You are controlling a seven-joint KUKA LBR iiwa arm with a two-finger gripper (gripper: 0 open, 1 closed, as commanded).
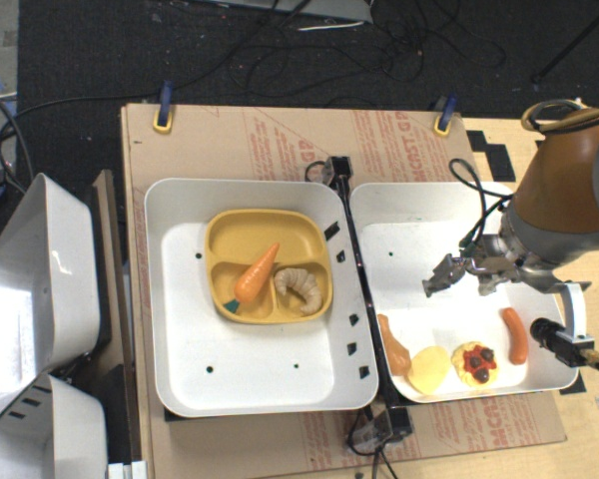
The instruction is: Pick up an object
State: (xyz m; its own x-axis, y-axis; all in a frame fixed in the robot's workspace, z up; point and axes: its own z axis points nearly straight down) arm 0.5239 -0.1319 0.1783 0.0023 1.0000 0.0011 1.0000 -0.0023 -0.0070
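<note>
White bins: two shallow bins sit side by side on the bench (280, 138), the left bin (175, 297) and the right bin (399, 213), their inner walls touching along a black divider.
Yellow plate: a divided plate (230, 238) lies in the upper middle of the left bin.
Carrot: an orange carrot (256, 273) lies slantwise on the plate, its tip pointing up and right, crossing the ridge between compartments.
Shrimp: a pale curled shrimp (300, 286) rests in the plate's lower right compartment, just beside the carrot.
Arm: the grey arm with its orange band (571, 173) reaches in over the right bin from the right.
Gripper: the gripper (441, 279) hangs over the middle of the right bin, pointing left; its dark fingers look slightly apart with nothing between them.
Sausage: a small red-orange sausage (516, 334) lies near the right bin's right wall, below the arm's wrist.
Tart: a round pastry with red and dark berries (476, 362) sits along the bin's lower edge, just left of the sausage.
Yellow disc: a pale yellow round piece (430, 369) lies touching or nearly touching the tart's left side.
Drumstick: an orange-brown drumstick shape (392, 344) lies by the right bin's left wall, beside the yellow disc.
All four pieces in the right bin lie below the gripper and apart from it.
</note>
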